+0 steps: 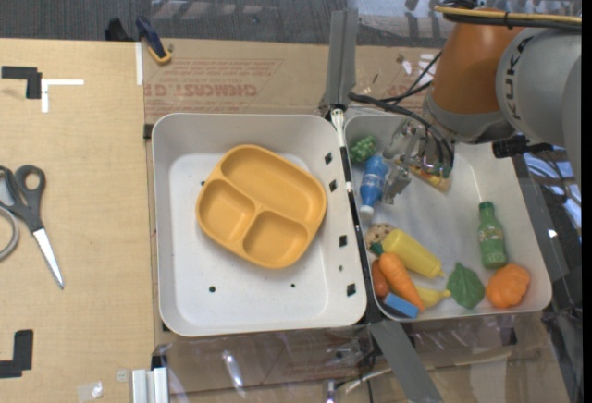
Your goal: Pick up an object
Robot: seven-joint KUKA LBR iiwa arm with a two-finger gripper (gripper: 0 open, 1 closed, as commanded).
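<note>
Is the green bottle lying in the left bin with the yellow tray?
No, the green bottle lies in the right bin, while the yellow tray sits in the left bin.

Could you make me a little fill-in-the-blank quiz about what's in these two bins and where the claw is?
1. The yellow divided plate lies in the ____ bin.
2. The claw is over the ____ bin.
3. The bottle by that bin's right wall is ____ in colour.
4. The toy carrot lies right beside the ____ bottle.

Missing words: left; right; green; yellow
</note>
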